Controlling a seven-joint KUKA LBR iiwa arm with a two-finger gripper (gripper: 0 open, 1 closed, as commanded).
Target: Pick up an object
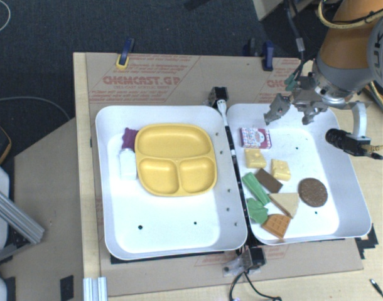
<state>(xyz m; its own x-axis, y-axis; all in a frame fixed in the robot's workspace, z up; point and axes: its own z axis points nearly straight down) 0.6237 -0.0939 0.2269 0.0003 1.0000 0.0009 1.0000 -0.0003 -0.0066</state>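
Spread two-finger gripper [295, 108] hovering over the bare upper end of the right white bin [342, 174], nothing between its fingers.

The objects lie below and left of the gripper in the frame, clustered in the middle and lower part of that bin. Nearest is a small pink-and-white packet [255, 137], lying flat, long axis roughly left-right, down-left of the gripper and apart from it. Further down the frame sit two pale yellow cheese-like blocks [264, 163], a brown bar [267, 180], green pieces [256, 197], a tan wedge [285, 203], an orange waffle-like square [277, 225] and a round brown cookie-like disc [312, 192]. The fingers stand well apart, touching nothing. The left white bin [110, 168] holds a yellow divided plastic plate [176, 158]. The packet looks the shortest reach, a descent toward lower left.
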